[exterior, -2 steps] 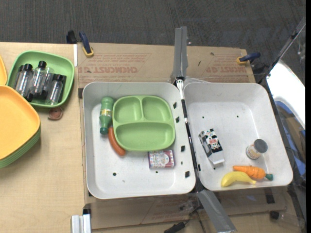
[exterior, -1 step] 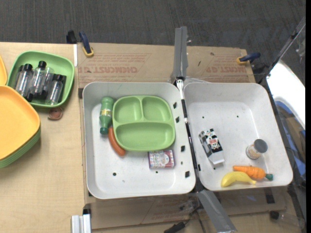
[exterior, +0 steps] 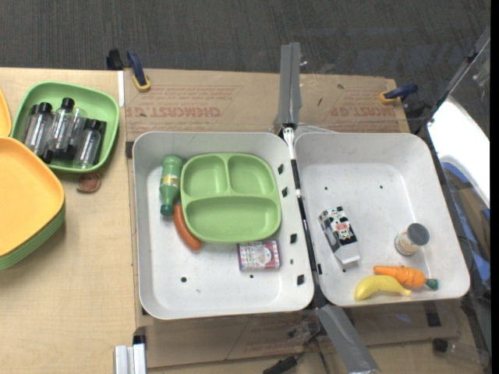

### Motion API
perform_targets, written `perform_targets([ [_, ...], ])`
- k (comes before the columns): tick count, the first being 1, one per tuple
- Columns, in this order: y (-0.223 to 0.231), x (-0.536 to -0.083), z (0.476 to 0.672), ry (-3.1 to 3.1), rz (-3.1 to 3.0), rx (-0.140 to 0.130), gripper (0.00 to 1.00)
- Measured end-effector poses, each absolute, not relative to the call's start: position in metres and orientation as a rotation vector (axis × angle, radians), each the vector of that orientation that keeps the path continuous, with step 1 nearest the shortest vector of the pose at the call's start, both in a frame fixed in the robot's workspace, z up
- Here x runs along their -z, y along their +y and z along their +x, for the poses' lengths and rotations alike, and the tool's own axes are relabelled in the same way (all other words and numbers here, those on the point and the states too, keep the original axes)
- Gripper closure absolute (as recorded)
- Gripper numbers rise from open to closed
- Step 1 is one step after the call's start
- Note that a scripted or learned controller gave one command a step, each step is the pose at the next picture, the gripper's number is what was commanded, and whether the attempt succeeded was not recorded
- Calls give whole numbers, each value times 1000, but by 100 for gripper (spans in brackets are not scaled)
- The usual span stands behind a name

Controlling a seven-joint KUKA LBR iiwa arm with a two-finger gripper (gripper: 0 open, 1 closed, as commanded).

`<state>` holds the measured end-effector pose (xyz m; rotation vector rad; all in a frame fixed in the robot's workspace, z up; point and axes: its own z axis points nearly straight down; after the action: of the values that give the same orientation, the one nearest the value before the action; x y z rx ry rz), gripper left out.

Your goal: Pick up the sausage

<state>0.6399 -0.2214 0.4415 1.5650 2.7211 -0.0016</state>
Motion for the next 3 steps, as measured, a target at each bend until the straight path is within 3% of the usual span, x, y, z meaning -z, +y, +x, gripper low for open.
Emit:
perform_targets([
  [1, -222, -442, 632, 2927, 1138, 1, 100],
  [2, -221, -435, 648, 3009, 892, 1, 100],
  [3, -221, -442, 650, 3051, 737, 1, 100],
])
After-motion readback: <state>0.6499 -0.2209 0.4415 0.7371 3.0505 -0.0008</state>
